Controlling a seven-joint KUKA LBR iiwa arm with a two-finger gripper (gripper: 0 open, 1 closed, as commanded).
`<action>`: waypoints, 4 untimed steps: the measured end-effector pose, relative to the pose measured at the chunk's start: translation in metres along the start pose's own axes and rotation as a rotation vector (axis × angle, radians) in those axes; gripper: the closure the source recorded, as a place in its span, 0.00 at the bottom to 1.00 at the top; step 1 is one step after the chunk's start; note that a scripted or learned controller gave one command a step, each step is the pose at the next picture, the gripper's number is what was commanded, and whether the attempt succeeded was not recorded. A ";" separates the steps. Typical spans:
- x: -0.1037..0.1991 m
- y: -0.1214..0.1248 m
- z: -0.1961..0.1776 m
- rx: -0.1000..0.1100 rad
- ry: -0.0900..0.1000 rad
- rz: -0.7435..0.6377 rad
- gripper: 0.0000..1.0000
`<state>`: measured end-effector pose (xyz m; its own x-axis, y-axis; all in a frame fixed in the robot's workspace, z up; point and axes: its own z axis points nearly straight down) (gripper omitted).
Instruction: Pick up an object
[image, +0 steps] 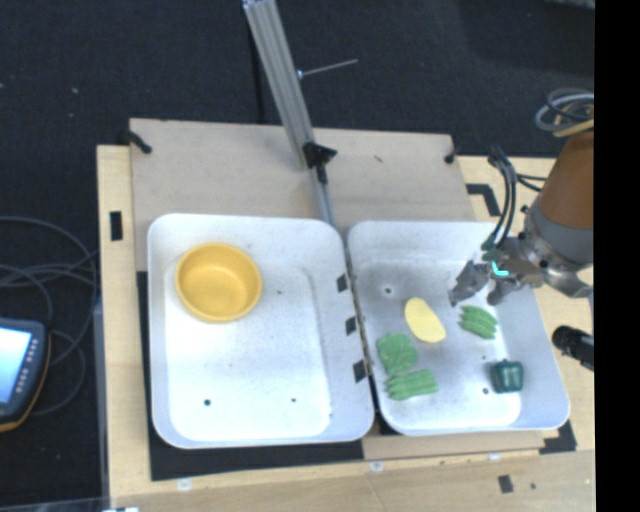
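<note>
Two white bins are seen side by side on the bench (115, 330). The left bin (250, 400) carries a yellow bowl (219, 282) near its upper left corner, upright, well apart from everything else. The right bin (400, 250) carries five items, all grouped in its lower half: a yellow piece (425, 321) near the middle, a light green piece (478, 321) just right of it, a green lump (397, 351) by the left wall, a ribbed green piece (412, 384) just below the lump and close to it, and a dark green block (506, 376) toward the lower right corner. The gripper (481, 287) is placed over the right bin's right side, reached in from the right edge, fingers spread apart and nothing seen between them. It is positioned just above the light green piece, with the yellow piece near to its lower left; contact with either cannot be told. A grey metal post (285, 85) is mounted at the bench's top edge, above the seam between the bins. Cables are draped along the wrist.
</note>
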<state>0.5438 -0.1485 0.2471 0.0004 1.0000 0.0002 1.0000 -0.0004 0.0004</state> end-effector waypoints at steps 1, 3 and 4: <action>0.000 0.000 0.000 0.000 0.000 0.000 0.00; -0.001 -0.019 0.114 0.005 0.001 0.000 0.00; -0.002 -0.019 0.146 -0.001 -0.001 0.001 0.00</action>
<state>0.5253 -0.1503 0.1011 0.0011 1.0000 -0.0009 1.0000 -0.0011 0.0018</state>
